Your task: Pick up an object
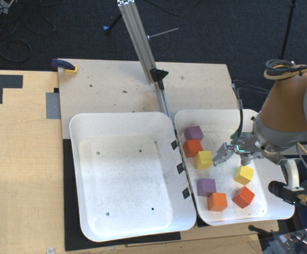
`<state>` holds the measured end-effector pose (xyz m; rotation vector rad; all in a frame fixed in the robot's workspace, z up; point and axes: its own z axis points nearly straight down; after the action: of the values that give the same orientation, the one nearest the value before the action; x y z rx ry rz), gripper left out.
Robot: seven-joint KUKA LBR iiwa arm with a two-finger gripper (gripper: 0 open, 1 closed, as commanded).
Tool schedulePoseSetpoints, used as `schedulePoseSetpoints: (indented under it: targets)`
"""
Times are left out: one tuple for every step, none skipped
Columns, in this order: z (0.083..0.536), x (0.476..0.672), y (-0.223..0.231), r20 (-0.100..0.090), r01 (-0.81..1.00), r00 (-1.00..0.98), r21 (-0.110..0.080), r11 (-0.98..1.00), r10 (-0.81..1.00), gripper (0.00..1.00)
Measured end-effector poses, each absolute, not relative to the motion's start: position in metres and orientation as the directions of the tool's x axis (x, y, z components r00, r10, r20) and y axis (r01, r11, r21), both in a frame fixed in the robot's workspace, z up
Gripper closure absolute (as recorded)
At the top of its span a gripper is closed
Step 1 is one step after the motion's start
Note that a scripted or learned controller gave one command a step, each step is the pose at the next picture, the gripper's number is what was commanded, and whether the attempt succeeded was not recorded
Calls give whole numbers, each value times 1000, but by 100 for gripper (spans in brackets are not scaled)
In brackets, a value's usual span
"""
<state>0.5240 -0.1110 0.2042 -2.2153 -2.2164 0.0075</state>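
Where bench (116,86) ends, dark carpet (63,25).

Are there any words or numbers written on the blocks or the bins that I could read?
None: no words, numbers or labels can be read anywhere.
The small coloured cubes, like the yellow cube nearest the gripper, have plain faces.
The checkered black-and-white patch atop the slanted metal rail is a pattern, not writing.

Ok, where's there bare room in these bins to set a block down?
The left bin has a bare floor from wall to wall. The right bin is crowded: purple block, orange block and yellow block cluster by the divider, more blocks sit along the near edge, and the hand hangs mid-bin. Its only open patch is the far corner.
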Motion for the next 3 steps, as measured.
schedulePoseSetpoints:
  targets:
    - [207, 525, -113, 1, 1000, 4, -3, -4, 1000, 0]
    - [142, 526, -113, 2, 1000, 1, -10, -1, 1000, 0]
    - [92, 526, -112, 1, 1000, 2, -2, -2, 1000, 0]
